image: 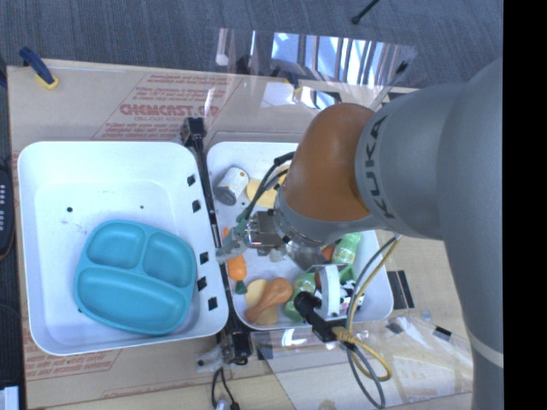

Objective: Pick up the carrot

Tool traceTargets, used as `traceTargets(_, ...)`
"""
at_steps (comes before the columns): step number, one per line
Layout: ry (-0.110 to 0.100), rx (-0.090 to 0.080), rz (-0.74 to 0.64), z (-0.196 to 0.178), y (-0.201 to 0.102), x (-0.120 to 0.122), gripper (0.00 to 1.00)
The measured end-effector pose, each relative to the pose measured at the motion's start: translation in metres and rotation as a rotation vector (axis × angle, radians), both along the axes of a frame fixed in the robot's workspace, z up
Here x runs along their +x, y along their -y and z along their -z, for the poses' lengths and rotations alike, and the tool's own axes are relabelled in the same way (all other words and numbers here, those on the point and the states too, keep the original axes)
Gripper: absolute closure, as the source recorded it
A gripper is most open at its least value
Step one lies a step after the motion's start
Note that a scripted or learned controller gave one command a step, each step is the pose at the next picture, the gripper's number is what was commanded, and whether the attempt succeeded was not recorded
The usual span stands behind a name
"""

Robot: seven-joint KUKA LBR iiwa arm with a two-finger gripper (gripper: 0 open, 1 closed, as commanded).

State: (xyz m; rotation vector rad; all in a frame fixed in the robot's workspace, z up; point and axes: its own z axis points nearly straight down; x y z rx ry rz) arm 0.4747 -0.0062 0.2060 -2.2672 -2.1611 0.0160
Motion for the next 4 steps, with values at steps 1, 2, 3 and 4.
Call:
traceTargets(1,0.007,-0.004,0.049,0.015,0.049,0.024,0.0)
traceTargets(2,0.002,0.001,0.002,0.016,0.017,0.0,0.0)
traceTargets(3,0.006,-0.004,0.159,0.015,0.061,0.044,0.0)
traceTargets(4,0.0,-0.001,0.341,0.077,0.088,0.017,0.0)
